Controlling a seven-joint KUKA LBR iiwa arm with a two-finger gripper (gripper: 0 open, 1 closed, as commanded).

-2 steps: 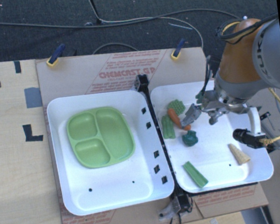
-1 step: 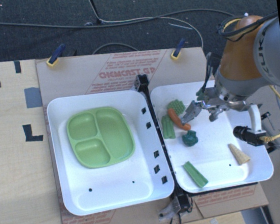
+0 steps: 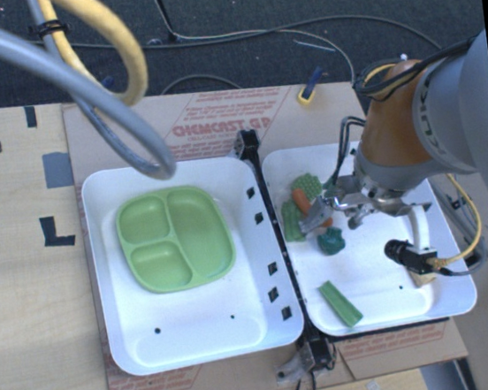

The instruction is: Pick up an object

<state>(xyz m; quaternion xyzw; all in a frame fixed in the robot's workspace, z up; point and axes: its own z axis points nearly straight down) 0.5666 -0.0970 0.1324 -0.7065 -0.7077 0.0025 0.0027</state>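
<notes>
Well, here is how it stood from where I watched.

Arm (image 3: 422, 122): reached in from the right, wrist bent low over the right bin (image 3: 436, 302).

Claw (image 3: 328, 210): down among a small heap at the bin's far-left side; whether it was released or clenched I could not tell, the tips being lost in the clutter.

Heap under the claw: an orange piece (image 3: 301, 198) and a knobbly green piece (image 3: 308, 183) just beyond the claw, a teal lump (image 3: 330, 241) just beneath it on the near side.

Green block (image 3: 340, 303): lying well apart from the claw, toward the bin's near edge.

Green tray (image 3: 177, 239): across the divider in the left bin (image 3: 112, 278), far from the claw.

Step in hand: I judged it the descent or closing upon the heap; nothing looked lifted.

Next move: a firm closing on one piece, then a straight rise clear of its neighbours.
</notes>
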